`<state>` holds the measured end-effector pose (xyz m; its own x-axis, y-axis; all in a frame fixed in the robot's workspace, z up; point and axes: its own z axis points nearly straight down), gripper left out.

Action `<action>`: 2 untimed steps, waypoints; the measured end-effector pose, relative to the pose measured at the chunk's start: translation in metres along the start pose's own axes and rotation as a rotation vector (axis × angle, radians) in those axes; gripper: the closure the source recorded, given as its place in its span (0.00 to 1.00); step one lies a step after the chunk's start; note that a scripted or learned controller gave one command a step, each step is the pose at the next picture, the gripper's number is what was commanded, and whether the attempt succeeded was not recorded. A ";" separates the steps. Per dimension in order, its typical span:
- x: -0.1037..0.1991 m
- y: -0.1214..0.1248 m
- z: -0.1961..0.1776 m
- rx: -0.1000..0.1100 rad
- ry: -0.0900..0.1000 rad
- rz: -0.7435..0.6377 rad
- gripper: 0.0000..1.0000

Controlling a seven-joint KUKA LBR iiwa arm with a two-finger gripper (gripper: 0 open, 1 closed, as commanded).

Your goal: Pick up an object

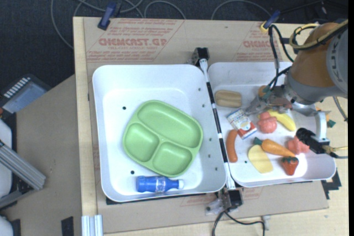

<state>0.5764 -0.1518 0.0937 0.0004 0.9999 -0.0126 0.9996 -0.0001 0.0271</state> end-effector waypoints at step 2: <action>0.033 0.022 0.010 0.029 0.013 -0.001 0.00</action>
<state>0.5986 -0.1189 0.0844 -0.0005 1.0000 0.0008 1.0000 0.0005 -0.0015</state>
